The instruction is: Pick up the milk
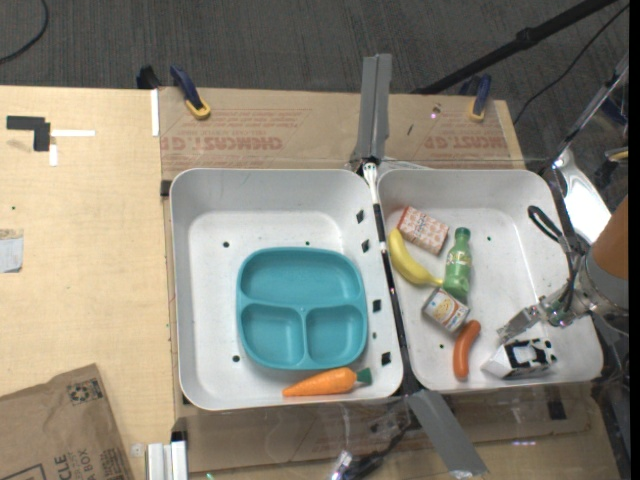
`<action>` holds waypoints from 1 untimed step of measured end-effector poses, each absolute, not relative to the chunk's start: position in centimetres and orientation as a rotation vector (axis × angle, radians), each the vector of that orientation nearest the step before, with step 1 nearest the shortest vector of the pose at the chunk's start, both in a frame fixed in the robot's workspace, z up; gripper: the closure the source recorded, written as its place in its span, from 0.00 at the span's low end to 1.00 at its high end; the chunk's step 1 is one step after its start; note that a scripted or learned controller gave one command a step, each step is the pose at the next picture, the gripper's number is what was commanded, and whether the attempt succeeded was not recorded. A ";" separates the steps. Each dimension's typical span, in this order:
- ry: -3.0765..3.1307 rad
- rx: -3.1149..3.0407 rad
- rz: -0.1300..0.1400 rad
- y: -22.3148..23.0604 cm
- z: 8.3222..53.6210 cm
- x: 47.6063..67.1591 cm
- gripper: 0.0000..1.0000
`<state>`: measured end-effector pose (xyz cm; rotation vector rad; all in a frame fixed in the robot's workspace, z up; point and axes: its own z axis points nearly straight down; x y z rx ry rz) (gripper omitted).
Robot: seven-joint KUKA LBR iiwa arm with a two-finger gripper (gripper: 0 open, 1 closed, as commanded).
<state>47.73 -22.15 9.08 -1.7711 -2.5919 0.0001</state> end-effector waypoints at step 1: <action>-2.794 -1.435 -0.001 -22.2 9.1 47.8 0.00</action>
